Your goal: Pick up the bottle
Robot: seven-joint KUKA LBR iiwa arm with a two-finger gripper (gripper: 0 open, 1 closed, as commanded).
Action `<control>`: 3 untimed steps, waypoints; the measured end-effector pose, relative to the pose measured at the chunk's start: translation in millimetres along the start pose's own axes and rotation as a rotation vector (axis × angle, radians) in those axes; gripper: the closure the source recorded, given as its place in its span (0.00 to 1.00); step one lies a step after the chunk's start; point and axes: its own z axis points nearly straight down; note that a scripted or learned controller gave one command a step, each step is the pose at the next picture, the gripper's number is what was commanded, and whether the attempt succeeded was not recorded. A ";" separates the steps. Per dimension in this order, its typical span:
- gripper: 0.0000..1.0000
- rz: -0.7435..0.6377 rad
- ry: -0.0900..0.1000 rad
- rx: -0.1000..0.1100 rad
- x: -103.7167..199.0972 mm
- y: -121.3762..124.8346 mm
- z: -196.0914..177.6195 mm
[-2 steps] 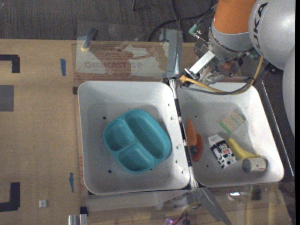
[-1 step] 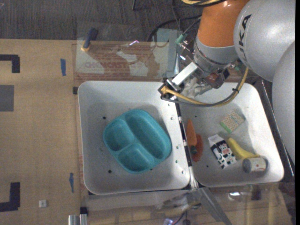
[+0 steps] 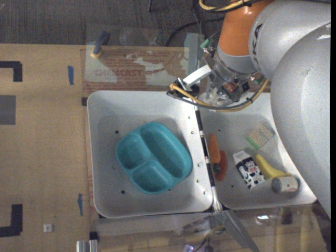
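Observation:
My gripper (image 3: pixel 216 92) hangs under the orange-banded wrist, above the far left corner of the right bin (image 3: pixel 236 121). A pale, see-through shape (image 3: pixel 211 95) shows just below the wrist; it looks like a clear bottle, though the wrist and cables cover most of it. I cannot make out whether it is held. A short tan cylinder with a grey end (image 3: pixel 285 184) lies on its side at the near right of the same bin.
The right bin also holds an orange carrot (image 3: pixel 214 150), a cow-print carton (image 3: pixel 248 169), a yellow banana (image 3: pixel 268 168) and a small green-patterned box (image 3: pixel 260 135). A teal divided plate (image 3: pixel 153 157) lies in the left bin (image 3: pixel 102 140). The arm's large grey body covers the right side.

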 end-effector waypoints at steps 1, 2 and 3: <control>1.00 0.268 0.005 -0.003 0.9 -30.8 -36.9; 1.00 0.355 0.006 -0.003 55.2 -35.3 -70.3; 1.00 0.346 0.005 -0.003 45.1 -85.3 -65.5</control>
